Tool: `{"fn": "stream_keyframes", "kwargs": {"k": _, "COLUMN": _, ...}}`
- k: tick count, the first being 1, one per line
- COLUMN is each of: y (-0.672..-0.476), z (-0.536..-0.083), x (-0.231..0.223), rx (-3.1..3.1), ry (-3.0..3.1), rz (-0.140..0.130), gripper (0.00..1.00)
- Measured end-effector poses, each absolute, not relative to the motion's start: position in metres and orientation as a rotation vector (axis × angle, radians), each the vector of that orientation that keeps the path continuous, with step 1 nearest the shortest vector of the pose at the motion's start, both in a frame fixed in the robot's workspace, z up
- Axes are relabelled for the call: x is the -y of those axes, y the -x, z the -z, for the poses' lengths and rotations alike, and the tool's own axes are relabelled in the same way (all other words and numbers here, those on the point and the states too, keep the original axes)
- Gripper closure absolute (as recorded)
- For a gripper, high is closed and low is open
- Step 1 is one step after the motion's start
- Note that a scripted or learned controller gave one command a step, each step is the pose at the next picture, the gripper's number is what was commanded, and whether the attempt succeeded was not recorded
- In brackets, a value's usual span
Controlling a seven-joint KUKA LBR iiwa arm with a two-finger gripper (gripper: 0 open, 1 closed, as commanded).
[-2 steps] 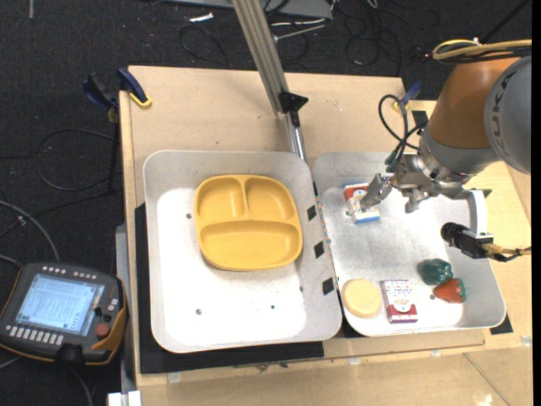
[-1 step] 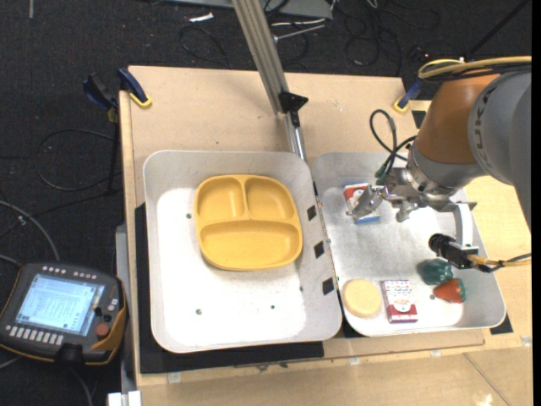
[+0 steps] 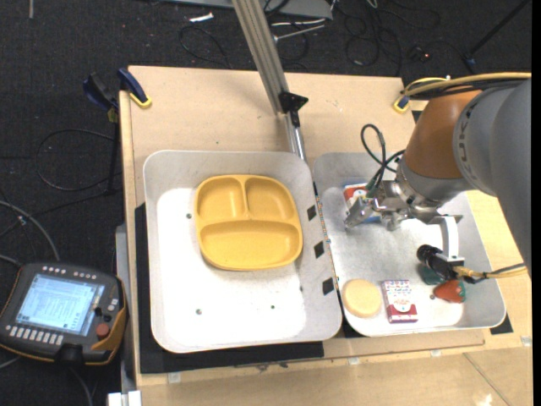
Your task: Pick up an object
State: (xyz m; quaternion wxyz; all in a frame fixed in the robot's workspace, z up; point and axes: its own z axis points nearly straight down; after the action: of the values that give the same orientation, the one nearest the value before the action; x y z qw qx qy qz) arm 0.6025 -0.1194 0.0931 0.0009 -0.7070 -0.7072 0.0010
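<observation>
Arm [image 3: 473, 142] in from the right, wrist low over the right bin [image 3: 338, 256], upper-left part of it. Jaws pointing left, toward the divider between the bins. Spread or pressed together: cannot tell, too small and cluttered at the tip. Nothing seen pinched.

Candidate things, all in the right bin:
- red-white-blue packet [image 3: 355, 194] – upper-left corner of the bin, just beside the jaws on the far side; touching or not, cannot tell
- round tan disc [image 3: 362, 298] – flat on the bin floor at the near-left corner
- small printed box [image 3: 399, 301] – just right of the disc, close beside it, lying flat
- small red item [image 3: 452, 292] – near-right area, right of the box, apart from it

All three near-edge things well apart from the jaws.

Left bin [image 3: 169, 227]: yellow divided plate [image 3: 249, 222], three compartments, upright, toward the far-right part of the bin, well apart from the arm.

Both bins side by side on the table [image 3: 203, 108]. Aluminium pole [image 3: 262, 41] slanting down from the top to the gap between the bins. Blue-and-yellow clamp [image 3: 131, 87] on the table's far-left corner. Teach pendant [image 3: 59, 307] on the floor at lower left, screen lit.
</observation>
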Motion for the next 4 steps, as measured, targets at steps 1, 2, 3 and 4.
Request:
{"fn": "stream_keyframes", "kwargs": {"k": 1, "y": -0.604, "z": -0.106, "x": 0.119, "rx": 2.223, "ry": 2.222, "rz": 0.001, "gripper": 1.00}}
{"fn": "stream_keyframes", "kwargs": {"k": 2, "y": -0.610, "z": -0.151, "x": 0.124, "rx": 2.225, "ry": 2.223, "rz": 0.004, "gripper": 1.00}}
{"fn": "stream_keyframes", "kwargs": {"k": 3, "y": -0.620, "z": -0.202, "x": 0.118, "rx": 2.229, "ry": 2.222, "rz": 0.006, "gripper": 1.00}}
{"fn": "stream_keyframes", "kwargs": {"k": 4, "y": -0.622, "z": -0.235, "x": 0.118, "rx": 2.228, "ry": 2.221, "rz": 0.005, "gripper": 1.00}}
